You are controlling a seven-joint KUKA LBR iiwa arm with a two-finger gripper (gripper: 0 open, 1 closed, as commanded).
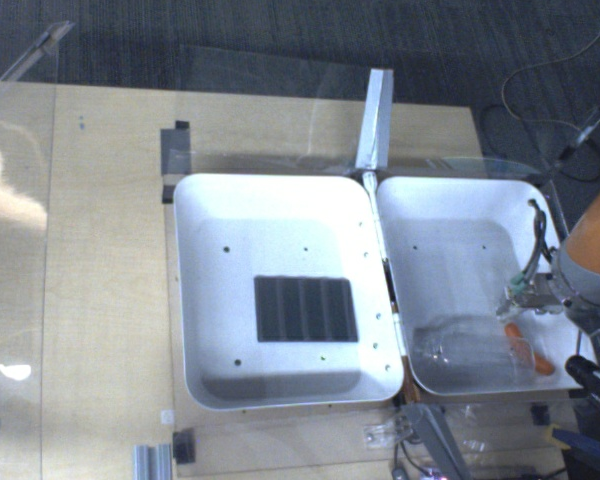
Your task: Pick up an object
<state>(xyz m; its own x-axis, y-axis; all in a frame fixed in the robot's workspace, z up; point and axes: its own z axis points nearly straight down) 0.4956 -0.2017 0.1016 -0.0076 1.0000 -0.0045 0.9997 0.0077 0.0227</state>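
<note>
From above, my arm reaches in at the right edge, wrist bent down over the right bin. My gripper hangs low near its right wall. An orange object lies just below it, beside clear plastic. The left bin holds a dark ribbed block.

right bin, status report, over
Gripper low over right bin, near its right wall. Small orange object on the floor just below it, not held. Clear glass-like item lying alongside, left of the orange one.
</note>
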